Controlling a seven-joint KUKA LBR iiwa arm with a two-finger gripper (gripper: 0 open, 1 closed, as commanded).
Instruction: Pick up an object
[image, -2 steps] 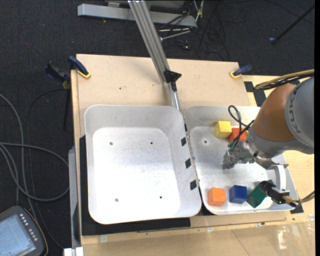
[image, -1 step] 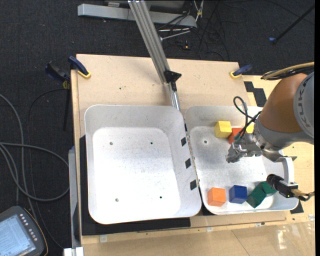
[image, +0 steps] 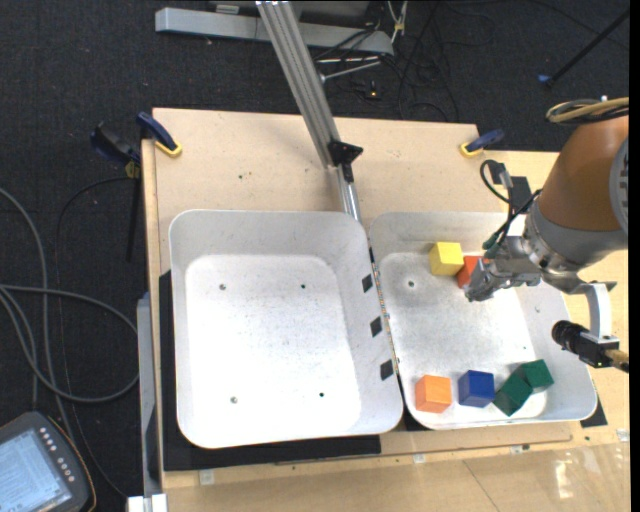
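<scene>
- Gripper (image: 480, 285) low in right bin (image: 560, 415), far part, at red-orange block (image: 469, 270), just right of yellow block (image: 446, 258).
- Jaws: state can't tell, hidden under wrist.
- Advice: centre on red-orange block, avoid nudging yellow one, close firmly, lift straight up.
- Spare targets: orange block (image: 433, 392), blue block (image: 477, 388), green blocks (image: 524, 385) along near wall.

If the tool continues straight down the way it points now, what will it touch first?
Most likely the red-orange block directly under the tool, beside the yellow block in the right bin. Depth is hard to judge; it may already be touching.
</scene>
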